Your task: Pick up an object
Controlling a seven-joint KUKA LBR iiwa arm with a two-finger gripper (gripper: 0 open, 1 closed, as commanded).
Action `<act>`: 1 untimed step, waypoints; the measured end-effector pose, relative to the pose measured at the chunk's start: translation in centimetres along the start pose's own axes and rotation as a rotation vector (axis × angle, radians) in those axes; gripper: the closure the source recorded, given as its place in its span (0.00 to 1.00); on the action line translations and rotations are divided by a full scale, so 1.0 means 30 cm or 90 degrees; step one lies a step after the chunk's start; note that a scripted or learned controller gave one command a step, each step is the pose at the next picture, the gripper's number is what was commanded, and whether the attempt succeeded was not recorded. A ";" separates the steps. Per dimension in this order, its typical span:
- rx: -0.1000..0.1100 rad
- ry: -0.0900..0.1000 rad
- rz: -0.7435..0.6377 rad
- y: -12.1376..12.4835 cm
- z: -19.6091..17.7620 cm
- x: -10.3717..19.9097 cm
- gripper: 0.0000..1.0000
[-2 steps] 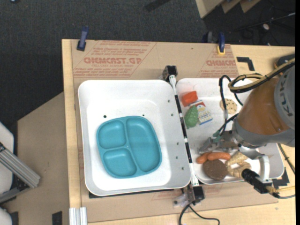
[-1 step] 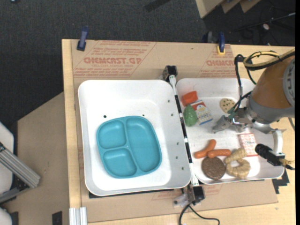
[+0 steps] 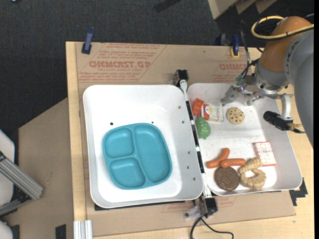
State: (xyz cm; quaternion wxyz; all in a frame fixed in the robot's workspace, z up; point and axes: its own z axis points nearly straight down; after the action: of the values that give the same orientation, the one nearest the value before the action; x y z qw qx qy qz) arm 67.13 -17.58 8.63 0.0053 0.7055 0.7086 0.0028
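Note:
The right bin point(image 3: 291, 176) holds several toy foods. A round chocolate-chip cookie point(image 3: 235, 115) lies near its far side, with a red and white carton point(image 3: 209, 112) just to its left and a green piece point(image 3: 203, 128) below that. Two orange sausages point(image 3: 225, 158), a dark brown patty point(image 3: 227, 178), a beige pretzel point(image 3: 251, 173) and a small red and white packet point(image 3: 263, 152) lie toward the near side. My gripper point(image 3: 240, 96) hangs over the bin's far edge, just above and behind the cookie. It is open, with nothing between its fingers.
The left bin point(image 3: 99, 103) holds a teal divided plate point(image 3: 137, 155). A black divider strip point(image 3: 192, 128) runs between the bins. A black part point(image 3: 276, 119) juts over the right bin's right side. The grey and orange arm point(image 3: 284, 49) fills the upper right.

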 end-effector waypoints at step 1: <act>0.009 0.002 0.004 -0.155 0.001 0.049 0.00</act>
State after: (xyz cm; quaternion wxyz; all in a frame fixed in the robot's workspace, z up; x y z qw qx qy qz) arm 62.47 -16.13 8.55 -0.0012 0.7077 0.7065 -0.0010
